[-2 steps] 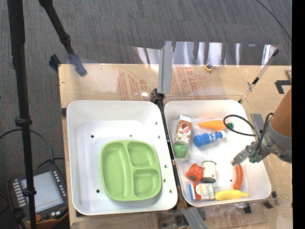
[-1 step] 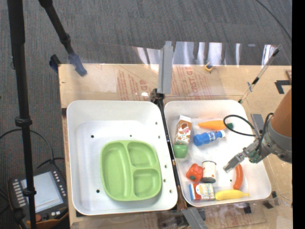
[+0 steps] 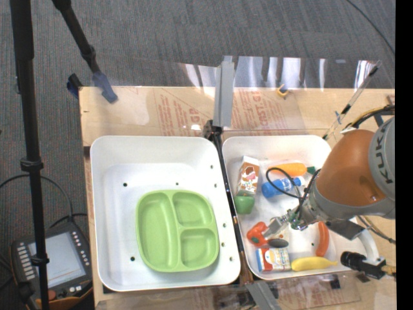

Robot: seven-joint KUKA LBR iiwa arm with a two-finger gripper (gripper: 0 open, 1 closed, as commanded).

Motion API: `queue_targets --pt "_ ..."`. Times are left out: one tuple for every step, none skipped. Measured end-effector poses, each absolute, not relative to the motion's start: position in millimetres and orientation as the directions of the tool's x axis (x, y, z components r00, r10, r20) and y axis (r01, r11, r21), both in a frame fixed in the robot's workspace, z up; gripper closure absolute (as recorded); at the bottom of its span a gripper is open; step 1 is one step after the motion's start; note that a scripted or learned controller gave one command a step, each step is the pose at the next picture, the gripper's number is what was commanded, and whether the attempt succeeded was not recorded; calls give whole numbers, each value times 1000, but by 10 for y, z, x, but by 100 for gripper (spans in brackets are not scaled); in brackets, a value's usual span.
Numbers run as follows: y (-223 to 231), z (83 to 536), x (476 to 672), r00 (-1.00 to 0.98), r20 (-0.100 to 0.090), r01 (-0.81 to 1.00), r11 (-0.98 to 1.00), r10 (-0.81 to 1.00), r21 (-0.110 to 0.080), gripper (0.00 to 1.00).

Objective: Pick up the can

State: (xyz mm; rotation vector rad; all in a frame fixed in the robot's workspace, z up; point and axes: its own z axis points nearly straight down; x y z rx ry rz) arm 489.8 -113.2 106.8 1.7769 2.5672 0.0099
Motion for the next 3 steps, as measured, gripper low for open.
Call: queue_targets --pt "-1128 1014 4867 -301 -15 953 302 953 30 0" --pt "-1142 1098 4857 -295 -13 955 296 955 28 100" --pt "-660 1862 4845 13 0 1000 -13 1000 -4 100"
